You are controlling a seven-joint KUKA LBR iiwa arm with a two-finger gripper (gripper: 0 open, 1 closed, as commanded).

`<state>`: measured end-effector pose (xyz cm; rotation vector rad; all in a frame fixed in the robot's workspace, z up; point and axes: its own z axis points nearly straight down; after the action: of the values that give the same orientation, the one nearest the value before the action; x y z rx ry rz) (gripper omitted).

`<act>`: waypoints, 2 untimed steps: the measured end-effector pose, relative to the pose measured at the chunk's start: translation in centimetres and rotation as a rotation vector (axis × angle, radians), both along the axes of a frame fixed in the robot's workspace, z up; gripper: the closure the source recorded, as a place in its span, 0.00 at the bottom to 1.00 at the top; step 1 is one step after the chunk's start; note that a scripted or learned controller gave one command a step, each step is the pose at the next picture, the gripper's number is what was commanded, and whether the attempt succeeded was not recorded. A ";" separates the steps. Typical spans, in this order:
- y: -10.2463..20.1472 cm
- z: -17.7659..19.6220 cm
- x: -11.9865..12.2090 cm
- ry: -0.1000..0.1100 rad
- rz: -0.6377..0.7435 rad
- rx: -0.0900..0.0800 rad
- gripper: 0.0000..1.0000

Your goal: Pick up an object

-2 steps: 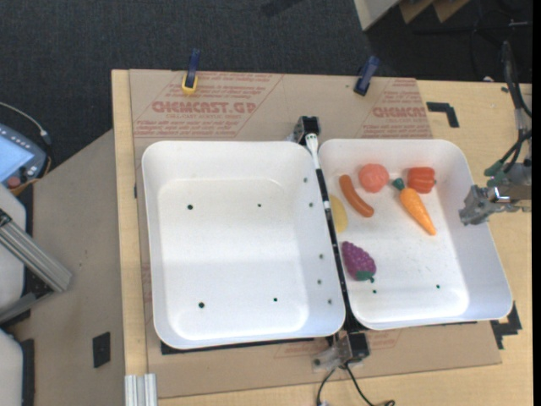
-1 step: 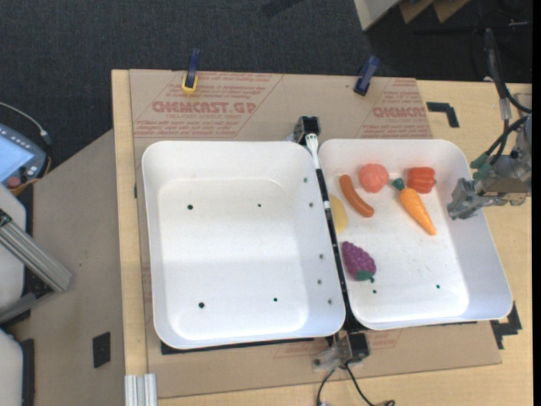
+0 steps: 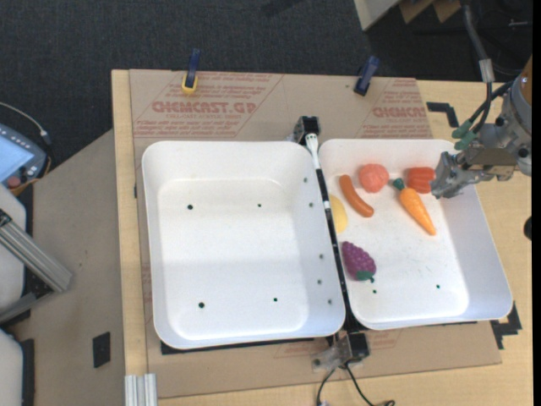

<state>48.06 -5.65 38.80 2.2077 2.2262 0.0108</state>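
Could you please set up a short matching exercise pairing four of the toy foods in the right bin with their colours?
Things:
1. grapes
2. carrot
3. sausage
4. lemon

Colours:
A. yellow
B. orange with a green top
C. purple
D. reddish orange, long and thin

Pairs: 1-C, 2-B, 3-D, 4-A

All four lie in the right bin; the lemon lies against its left wall, next to the left bin.
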 end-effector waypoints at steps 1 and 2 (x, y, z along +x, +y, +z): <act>3.4 3.6 -0.1 0.003 -0.004 0.000 1.00; 3.2 4.5 0.0 0.002 -0.007 -0.003 1.00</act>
<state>48.06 -2.44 43.31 2.2149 2.2185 0.0057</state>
